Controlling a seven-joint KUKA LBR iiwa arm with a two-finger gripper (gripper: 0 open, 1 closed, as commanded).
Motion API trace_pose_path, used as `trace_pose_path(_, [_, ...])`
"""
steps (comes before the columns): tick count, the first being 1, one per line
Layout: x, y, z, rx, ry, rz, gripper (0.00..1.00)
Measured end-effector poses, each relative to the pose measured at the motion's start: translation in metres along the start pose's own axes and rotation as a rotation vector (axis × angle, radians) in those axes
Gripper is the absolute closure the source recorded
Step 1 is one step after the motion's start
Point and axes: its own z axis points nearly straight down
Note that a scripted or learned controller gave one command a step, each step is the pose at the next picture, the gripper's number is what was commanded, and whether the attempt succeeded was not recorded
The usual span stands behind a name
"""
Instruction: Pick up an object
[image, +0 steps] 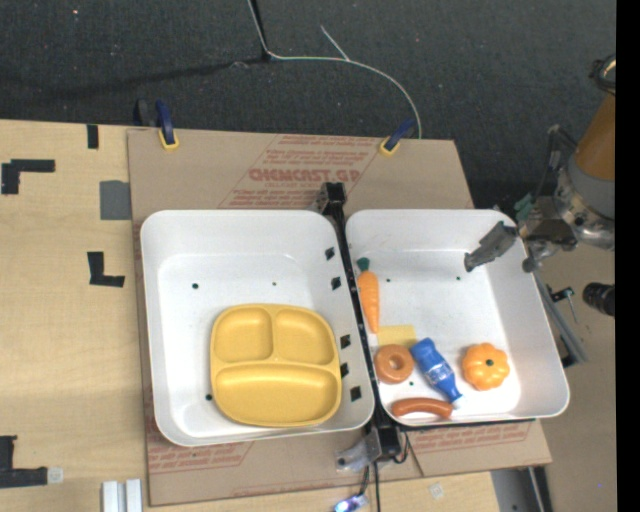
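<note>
Task looks barely begun: the jaws hang at the upper right rim of the right bin, w/ nothing between them; can't tell if released or clenched. All candidates lie lower in that bin, i.e. carrot, donut, blue bottle, pumpkin, sausage. Yellow tray sits in the left bin; picking, descent, grip, lift all remain.

Bench, cardboard sheet, two white bins
</note>
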Motion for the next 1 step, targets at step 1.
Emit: trace_pose_path(1, [0.0006,0.0019,-0.0068,-0.012,-0.003,-0.004,0.0])
